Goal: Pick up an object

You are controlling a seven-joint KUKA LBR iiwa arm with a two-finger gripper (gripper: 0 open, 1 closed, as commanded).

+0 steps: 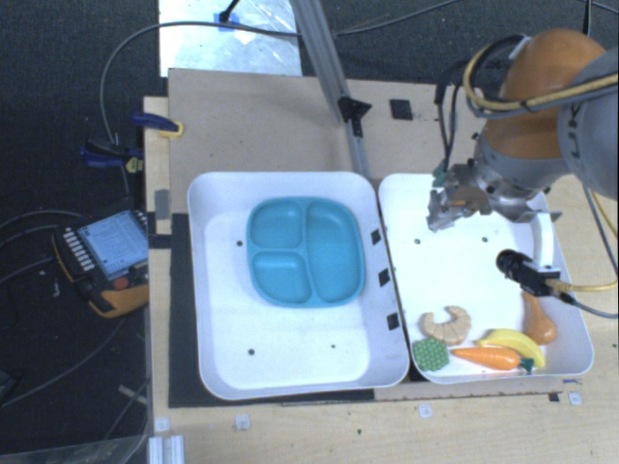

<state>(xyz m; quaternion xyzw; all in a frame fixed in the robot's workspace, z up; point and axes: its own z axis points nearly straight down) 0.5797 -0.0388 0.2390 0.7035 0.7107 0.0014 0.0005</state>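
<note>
My gripper (pixel 447 209) hangs over the right bin's (pixel 455 274) upper end; I cannot tell its state. The croissant (pixel 445 324) lies toward the bin's near edge.

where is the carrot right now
The carrot lies along the near edge of the right bin, just below the banana, right of the green piece.
</note>
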